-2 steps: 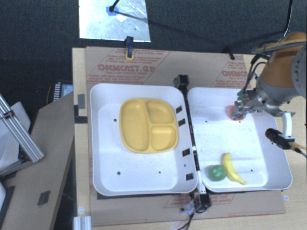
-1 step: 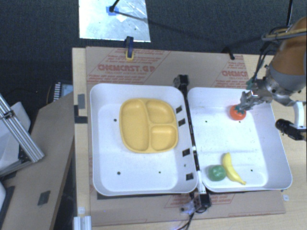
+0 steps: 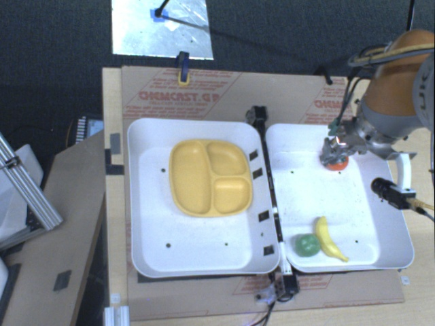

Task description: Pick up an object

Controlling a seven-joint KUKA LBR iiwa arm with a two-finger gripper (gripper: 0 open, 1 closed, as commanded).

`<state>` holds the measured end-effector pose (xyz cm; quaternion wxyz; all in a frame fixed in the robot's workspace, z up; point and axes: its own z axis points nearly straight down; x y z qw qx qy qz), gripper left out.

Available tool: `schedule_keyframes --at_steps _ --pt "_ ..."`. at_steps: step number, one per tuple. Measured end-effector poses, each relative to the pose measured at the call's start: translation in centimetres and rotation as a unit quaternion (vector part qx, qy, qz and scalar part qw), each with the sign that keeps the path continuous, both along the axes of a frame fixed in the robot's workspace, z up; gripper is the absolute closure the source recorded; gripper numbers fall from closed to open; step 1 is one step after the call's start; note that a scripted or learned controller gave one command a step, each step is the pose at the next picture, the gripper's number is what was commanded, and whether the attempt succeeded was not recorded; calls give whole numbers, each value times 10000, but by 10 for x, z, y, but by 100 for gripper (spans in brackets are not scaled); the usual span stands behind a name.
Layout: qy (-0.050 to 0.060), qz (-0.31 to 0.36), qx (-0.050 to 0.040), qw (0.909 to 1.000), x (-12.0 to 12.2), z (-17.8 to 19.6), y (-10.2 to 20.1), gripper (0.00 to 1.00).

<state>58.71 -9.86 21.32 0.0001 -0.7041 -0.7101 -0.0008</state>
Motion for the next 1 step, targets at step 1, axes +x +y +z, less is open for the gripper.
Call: schedule_keyframes --at_steps 1 --pt "6 5 0 10000 -6 -5 60 100"
